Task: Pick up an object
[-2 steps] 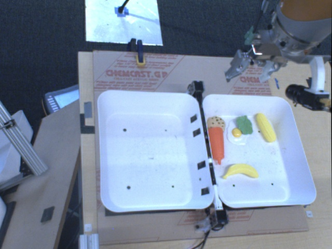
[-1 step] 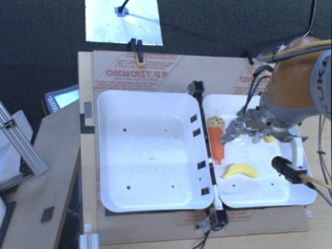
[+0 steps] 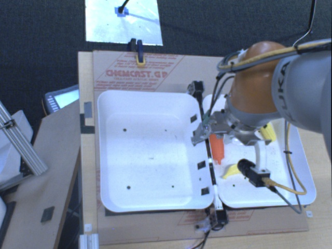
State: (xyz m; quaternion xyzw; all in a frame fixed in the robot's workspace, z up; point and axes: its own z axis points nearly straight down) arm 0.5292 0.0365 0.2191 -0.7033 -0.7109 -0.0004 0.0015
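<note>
My gripper (image 3: 219, 135) hangs under the grey and orange wrist over the left part of the right bin (image 3: 307, 190). An orange, carrot-like object (image 3: 217, 149) lies or hangs directly below it, next to the divider between the bins; its upper end is hidden by the gripper body, so I cannot tell whether it is held. A yellow piece (image 3: 230, 171) lies just in front of the orange one. Another yellow object (image 3: 267, 133) peeks out behind the wrist on the right.
The left bin (image 3: 106, 139) stands beside the right one, with black clips (image 3: 202, 166) along the shared rims. A black connector with yellow cable (image 3: 253, 174) hangs from the arm over the right bin. A cardboard sheet (image 3: 137, 71) lies beneath both bins.
</note>
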